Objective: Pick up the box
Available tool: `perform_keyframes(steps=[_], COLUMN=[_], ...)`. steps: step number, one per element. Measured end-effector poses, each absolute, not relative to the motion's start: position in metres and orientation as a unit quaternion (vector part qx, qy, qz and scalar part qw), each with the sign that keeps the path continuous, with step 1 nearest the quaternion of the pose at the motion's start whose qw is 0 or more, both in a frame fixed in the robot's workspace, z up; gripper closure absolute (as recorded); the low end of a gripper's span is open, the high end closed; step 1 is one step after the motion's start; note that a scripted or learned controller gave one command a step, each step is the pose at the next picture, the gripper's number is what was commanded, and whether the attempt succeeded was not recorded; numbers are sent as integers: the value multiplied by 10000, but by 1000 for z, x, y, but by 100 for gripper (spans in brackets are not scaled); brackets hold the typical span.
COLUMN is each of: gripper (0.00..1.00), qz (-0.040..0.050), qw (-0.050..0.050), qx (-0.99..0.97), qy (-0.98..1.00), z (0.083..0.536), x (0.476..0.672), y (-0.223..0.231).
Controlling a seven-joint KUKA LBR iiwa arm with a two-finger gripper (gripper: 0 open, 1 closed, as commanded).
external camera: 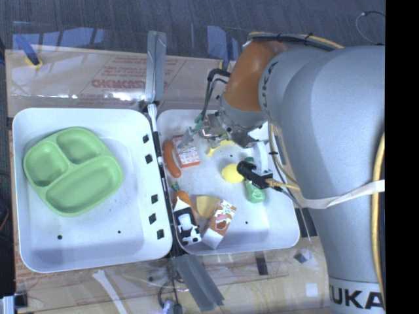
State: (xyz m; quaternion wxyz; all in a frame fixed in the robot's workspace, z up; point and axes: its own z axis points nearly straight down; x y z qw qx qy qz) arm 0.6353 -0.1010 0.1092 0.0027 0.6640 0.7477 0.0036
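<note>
The tool (196, 131) hangs seemingly just above the box (187, 154).

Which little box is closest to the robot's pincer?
The red-and-white box near the right bin's far end, by the pincer. The cow-patterned carton and brown-printed box lie at the near edge.

Dark grey ribbed floor (98, 2) beyond the bench, clear printed sheet (85, 77) over brown benchtop, even light
</note>
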Motion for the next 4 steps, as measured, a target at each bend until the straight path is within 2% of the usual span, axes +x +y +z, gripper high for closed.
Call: perform_keyframes(steps=[4], gripper=[0], qz=[36], qw=[27], qx=[6640], qy=[7477], z=[109], x=[635], y=[-101])
